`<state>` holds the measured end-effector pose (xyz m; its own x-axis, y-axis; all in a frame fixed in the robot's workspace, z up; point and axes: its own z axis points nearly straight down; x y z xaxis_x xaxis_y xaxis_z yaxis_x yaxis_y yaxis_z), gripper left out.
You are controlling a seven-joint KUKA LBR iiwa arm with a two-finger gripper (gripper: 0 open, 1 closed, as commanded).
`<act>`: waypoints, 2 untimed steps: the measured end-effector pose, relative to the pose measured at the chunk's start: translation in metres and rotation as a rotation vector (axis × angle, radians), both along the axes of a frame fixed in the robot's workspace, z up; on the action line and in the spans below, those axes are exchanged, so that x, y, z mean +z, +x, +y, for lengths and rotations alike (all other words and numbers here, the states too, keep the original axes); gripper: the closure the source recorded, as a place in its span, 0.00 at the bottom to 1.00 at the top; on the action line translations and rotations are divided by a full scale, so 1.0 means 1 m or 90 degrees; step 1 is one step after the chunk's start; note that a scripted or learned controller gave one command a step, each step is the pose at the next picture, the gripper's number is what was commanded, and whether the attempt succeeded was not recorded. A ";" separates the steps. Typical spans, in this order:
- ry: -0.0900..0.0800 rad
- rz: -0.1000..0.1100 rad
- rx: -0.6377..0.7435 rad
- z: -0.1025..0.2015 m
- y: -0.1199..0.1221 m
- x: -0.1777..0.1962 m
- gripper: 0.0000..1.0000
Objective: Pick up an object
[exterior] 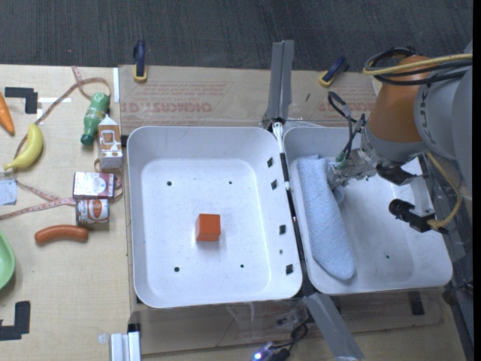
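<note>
1. The grey KUKA arm with the orange band above its wrist [421, 111] reaches in from the right and bends down over the right bin.
2. The left shallow white bin [150, 277] holds one thing only, near its middle.
3. The right shallow white bin [406, 273] sits just beside the left one, their rims touching along the centre.
4. A long pale blue folded cloth [325, 220] lies along the left side of the right bin, running from the upper wall toward the lower rim.
5. The two-finger gripper [338, 177] is low over the upper end of the cloth, at or very near its right edge; I cannot tell whether it is open, closed, or gripping anything.
6. A small orange cube-shaped block [208, 227] rests flat on the floor of the left bin, well apart from the gripper.
7. On the bench left of the bins lie a yellow banana [25, 149], a green bottle [94, 116] and a red sausage [62, 235].
</note>
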<state>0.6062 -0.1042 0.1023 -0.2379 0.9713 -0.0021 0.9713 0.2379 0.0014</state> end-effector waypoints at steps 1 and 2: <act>0.000 0.000 0.000 0.000 0.000 0.000 0.00; 0.000 0.000 0.139 0.004 -0.021 -0.009 0.00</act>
<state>0.5847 -0.1004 0.0931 -0.4432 0.8964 -0.0021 0.8964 0.4432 0.0017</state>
